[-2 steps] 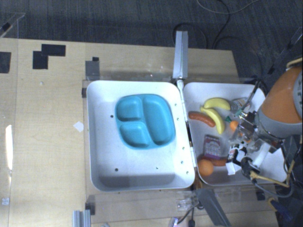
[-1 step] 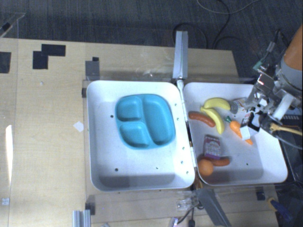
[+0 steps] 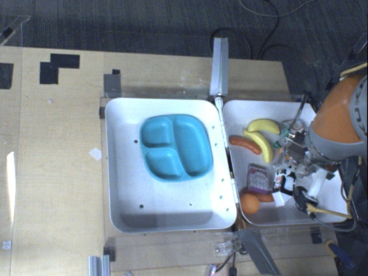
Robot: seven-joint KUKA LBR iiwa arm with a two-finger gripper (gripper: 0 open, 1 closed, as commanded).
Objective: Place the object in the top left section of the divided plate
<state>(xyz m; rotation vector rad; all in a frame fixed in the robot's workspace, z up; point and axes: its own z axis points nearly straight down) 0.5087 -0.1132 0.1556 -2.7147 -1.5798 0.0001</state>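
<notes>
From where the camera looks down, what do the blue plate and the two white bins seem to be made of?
The blue divided plate looks like moulded plastic: even colour, rounded section walls, a soft matte sheen. The left bin and the right bin look like smooth white plastic or coated metal, with rounded corners and faint gloss; the view cannot settle which.

Blue divided plate (image 3: 175,146) unobstructed in left bin (image 3: 123,171), right bin (image 3: 322,217) crowded with bananas (image 3: 261,135), sausage (image 3: 245,144), orange (image 3: 250,203)
</notes>
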